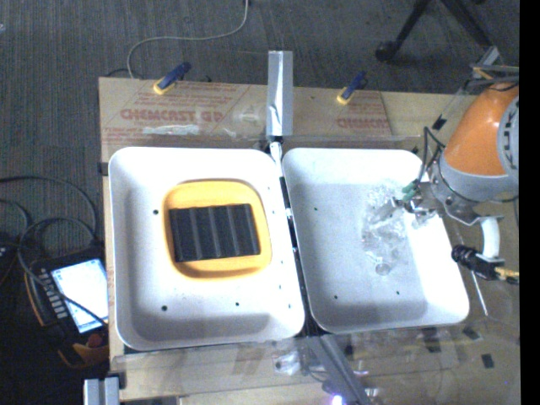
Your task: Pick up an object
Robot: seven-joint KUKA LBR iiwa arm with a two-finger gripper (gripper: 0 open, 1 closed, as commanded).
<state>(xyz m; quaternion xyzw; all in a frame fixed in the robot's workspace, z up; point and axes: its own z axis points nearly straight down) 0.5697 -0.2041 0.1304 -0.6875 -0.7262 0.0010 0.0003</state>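
Observation:
A yellow, rounded-rectangle object with a black ribbed top (216,229) lies flat in the middle of the left bin (135,294). A clear, crumpled plastic item (382,223) rests in the right bin (337,285), right of its centre. My gripper (416,199) hangs low over the right bin's right side, at the upper right edge of the clear item. Whether it touches that item is hard to make out. The grey wrist and orange band (477,144) rise behind it at the right edge of the camera view.
The two white bins stand side by side on a cardboard-covered bench (194,112), with a metal strip (278,91) between them at the back. Two blue-and-yellow clamps (171,78) hold the cardboard's far edge. Cables and a device (72,289) lie on the floor at left.

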